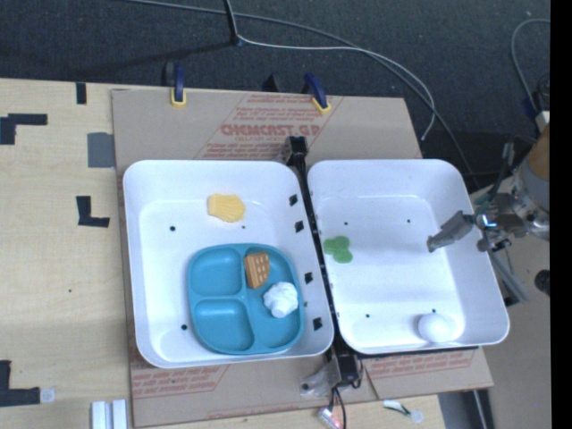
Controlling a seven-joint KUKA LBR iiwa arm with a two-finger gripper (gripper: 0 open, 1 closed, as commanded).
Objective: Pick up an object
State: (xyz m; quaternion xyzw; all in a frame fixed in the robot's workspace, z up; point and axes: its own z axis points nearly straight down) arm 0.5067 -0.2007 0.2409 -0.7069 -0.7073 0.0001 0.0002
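White ball [437, 327], right bin's [447, 179] near corner: likely light, smooth, prone to roll; grip across middle. Claw [444, 238] state indeterminable.

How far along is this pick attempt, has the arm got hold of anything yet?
Nothing looks picked yet. The gripper sits over the right bin near its right wall, with nothing visible between its fingers. The green piece and white ball lie on that bin's floor, apart from it. In the left bin, the yellow piece and the blue divided tray are untouched. Approach, grasp and lift all remain.
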